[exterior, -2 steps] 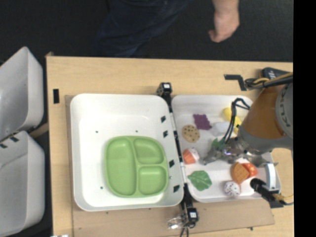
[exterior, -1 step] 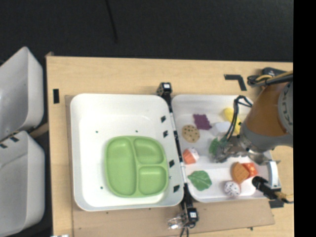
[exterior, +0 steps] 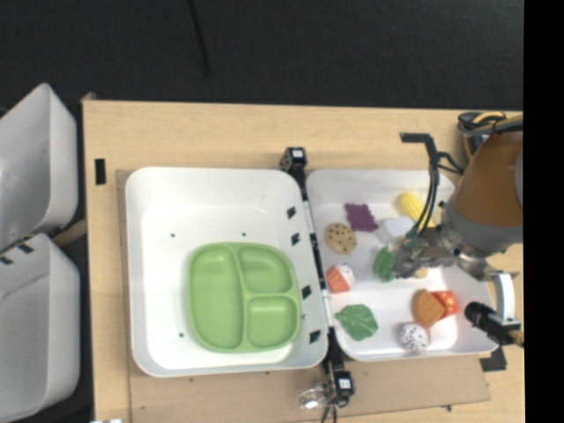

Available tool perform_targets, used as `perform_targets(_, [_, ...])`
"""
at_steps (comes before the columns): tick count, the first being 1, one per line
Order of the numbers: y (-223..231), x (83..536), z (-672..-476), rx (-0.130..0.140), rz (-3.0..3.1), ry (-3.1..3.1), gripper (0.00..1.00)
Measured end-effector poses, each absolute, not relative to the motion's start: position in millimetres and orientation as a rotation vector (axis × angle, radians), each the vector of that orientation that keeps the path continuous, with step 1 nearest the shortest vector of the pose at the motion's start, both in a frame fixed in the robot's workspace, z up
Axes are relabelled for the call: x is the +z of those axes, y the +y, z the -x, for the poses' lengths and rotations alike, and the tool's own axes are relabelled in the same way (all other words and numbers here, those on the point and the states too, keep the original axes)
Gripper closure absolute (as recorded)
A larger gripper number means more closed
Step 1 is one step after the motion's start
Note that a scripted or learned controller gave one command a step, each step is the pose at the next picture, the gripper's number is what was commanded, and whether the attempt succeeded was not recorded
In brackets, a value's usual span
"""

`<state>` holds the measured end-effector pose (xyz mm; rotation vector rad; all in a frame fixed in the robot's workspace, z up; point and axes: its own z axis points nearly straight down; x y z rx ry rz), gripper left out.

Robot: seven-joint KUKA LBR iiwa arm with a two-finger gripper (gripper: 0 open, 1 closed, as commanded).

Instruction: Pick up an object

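At the near edge of the wooden table [exterior: 106, 236], a small black clip with wires [exterior: 328, 393] sits where the two bins meet. Working across from the left: the left bin [exterior: 154, 201] holds a green divided plate [exterior: 241, 297], lying flat toward its front half, three compartments facing up. A black bracket [exterior: 293, 158] stands at the far end of the seam between the bins.

The right bin [exterior: 370, 181] is the crowded one. Along its left side lie a round speckled cookie [exterior: 339, 237], a small red-and-white piece [exterior: 340, 278] and, nearer the front, a green leaf [exterior: 357, 321]. Further back a purple piece [exterior: 359, 216] lies beside a yellow toy [exterior: 411, 205]. Toward the front right sit an orange-brown piece [exterior: 430, 307] and a white speckled ball [exterior: 413, 337], close together.

The arm [exterior: 489, 196] comes in from the right, its orange band over the bin's far corner. The gripper [exterior: 412, 258] hangs low in the middle of the right bin, just beside a dark green toy [exterior: 385, 263] — touching or nearly so. Whether its fingers are apart or closed I cannot tell; they blur into the clutter — nothing is plainly held.
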<state>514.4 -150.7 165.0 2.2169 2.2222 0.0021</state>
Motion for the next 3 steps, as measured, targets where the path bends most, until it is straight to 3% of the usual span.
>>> perform_targets(1, [-160.8, 221.7, -520.2, 0.002, -2.215, 2.221, 1.00])
perform_targets(2, [-162.3, 240.1, -521.5, -0.001, -2.217, 2.225, 1.00])
perform_targets(3, [-113.7, 248.1, -544.5, 0.000, -2.214, 2.230, 1.00])
